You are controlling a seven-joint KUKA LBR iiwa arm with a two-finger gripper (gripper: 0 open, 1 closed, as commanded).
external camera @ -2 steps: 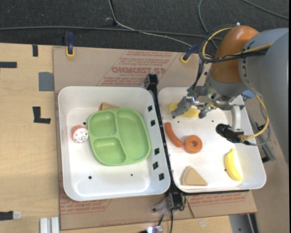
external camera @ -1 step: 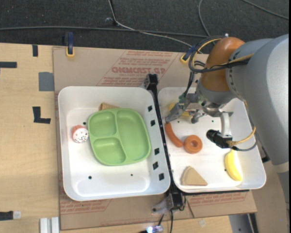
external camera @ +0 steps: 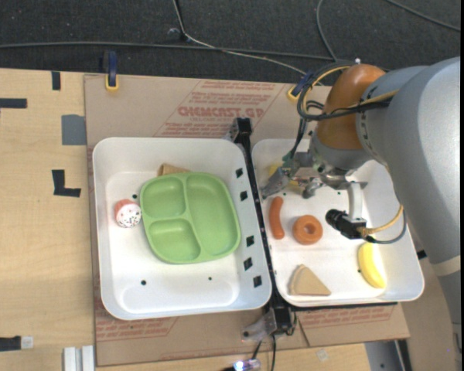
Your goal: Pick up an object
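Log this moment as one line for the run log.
arm: over right bin | gripper: above sausage, nothing held | right bin: donut, banana | left bin: green tray

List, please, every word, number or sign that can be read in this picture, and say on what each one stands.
"CHEMCAST GP" as best I can read it: large red print on the brown board under the bins, seen at a slant.
Smaller red lines around it on the same board: too blurred to read.
Red print on the board's lower edge: too small to read.
Nothing readable elsewhere.
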